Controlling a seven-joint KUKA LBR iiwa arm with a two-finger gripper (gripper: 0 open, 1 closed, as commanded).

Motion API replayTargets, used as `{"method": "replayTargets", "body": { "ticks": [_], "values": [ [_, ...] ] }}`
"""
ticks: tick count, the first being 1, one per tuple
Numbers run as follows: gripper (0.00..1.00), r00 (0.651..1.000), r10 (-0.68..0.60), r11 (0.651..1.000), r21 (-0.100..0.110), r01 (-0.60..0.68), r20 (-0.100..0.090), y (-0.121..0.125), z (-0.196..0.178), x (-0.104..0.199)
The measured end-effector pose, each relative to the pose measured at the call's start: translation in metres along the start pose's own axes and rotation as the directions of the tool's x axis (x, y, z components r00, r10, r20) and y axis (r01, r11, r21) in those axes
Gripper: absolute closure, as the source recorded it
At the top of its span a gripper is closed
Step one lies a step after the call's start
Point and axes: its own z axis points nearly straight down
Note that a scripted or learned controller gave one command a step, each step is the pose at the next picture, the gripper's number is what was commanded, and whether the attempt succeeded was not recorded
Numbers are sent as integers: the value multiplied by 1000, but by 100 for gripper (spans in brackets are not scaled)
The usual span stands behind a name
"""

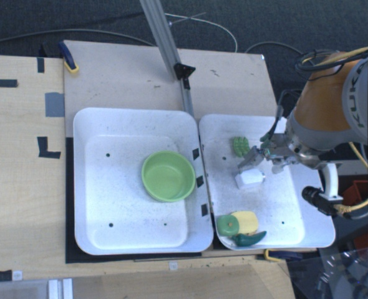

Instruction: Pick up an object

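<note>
so, two shallow white bins sit side by side on the bench, the left bin [90,167] touching the right bin [296,223] along a shared edge marked with small black tabs. a green bowl [168,175] rests upright in the left bin, somewhat right of its middle.

the grey arm [330,108] with its orange band comes in from the right and hangs over the right bin. its gripper [257,159] is low above the upper middle of that bin, the metal fingers [249,161] pointing toward the left. whether the claw is released or clenched i cannot tell, as the fingers blur together at this angle, and nothing is plainly seen between them.

a small white block [249,178] lies on the bin floor just below the fingertips, very near them, though contact is not clear. a small green ridged object [241,145] lies just beside the gripper, on its upper left. in the near left corner of the right bin sits a yellow object [245,221] with a green round piece [228,225] touching its left side and a dark green strip [251,238] just below it, by the bin's front rim.

a slanted metal pole [162,30] crosses the board behind the bins, and a blue and yellow clamp [68,57] grips the board's far left corner.
</note>
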Motion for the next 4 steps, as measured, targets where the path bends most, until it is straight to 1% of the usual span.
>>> {"method": "replayTargets", "body": {
  "ticks": [1, 2, 3, 4],
  "values": [
    [0, 1000, 0, 1000, 0, 0, 0, 0, 0, 0],
    [0, 1000, 2, 1000, 5, -2, 1, 0, 47, -7],
    [0, 1000, 1, 1000, 6, -1, 0, -7, 93, -1],
    [0, 1000, 1, 1000, -1, -1, 2, -7, 115, -1]
  ]
}}
